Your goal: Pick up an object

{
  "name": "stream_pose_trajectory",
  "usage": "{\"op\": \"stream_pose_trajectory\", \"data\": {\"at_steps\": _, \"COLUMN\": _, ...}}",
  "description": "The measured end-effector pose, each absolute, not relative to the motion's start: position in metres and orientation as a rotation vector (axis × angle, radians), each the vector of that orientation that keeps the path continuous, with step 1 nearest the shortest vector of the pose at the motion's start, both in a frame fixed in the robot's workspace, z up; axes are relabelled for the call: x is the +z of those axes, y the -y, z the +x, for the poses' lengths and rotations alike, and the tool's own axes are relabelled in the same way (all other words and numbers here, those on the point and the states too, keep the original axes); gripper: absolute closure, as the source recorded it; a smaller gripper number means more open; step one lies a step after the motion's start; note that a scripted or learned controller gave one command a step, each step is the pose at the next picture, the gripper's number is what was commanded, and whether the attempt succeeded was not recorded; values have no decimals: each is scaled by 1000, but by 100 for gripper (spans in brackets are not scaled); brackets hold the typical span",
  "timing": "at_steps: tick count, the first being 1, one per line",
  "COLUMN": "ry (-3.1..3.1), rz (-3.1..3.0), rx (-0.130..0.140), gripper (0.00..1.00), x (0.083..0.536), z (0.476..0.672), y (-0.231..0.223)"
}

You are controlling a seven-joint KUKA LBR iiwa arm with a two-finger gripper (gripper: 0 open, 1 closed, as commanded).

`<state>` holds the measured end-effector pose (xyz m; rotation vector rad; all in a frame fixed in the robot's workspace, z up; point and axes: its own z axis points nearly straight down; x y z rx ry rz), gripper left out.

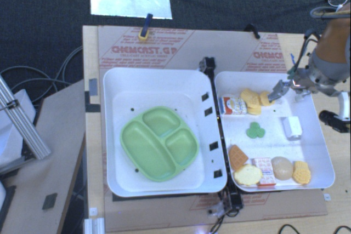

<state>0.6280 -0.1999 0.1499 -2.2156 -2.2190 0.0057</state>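
The gripper hangs low over the far part of the right bin, its tip next to a cluster of pale yellow food pieces; whether it is released or clenched cannot be told from this slant, and nothing can be seen held in it. The grey arm with its orange band comes in over the bin's right rim, so that side is crowded, while the bin's middle lies fairly open.

Just left of the yellow pieces lies a small red-and-white packet, close to the divider where the two bins meet. A green clover-shaped piece sits alone in the middle of the bin floor, apart from everything else. A white block lies near the right wall. Along the near edge sit a brown cracker, a yellow bun-like piece, another red-and-white packet, a tan egg-shaped piece and a yellow waffle-textured piece, packed closely side by side with little room between them.

The left bin holds a light green divided tray with three compartments, bare white floor all round it. Both bins rest on a printed cardboard sheet on the table.
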Motion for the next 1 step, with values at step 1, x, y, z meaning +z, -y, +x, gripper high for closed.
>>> {"op": "stream_pose_trajectory", "data": {"at_steps": 1, "ry": 2218, "rz": -2214, "rx": 6, "gripper": 0, "x": 85, "z": 623, "y": 195}}
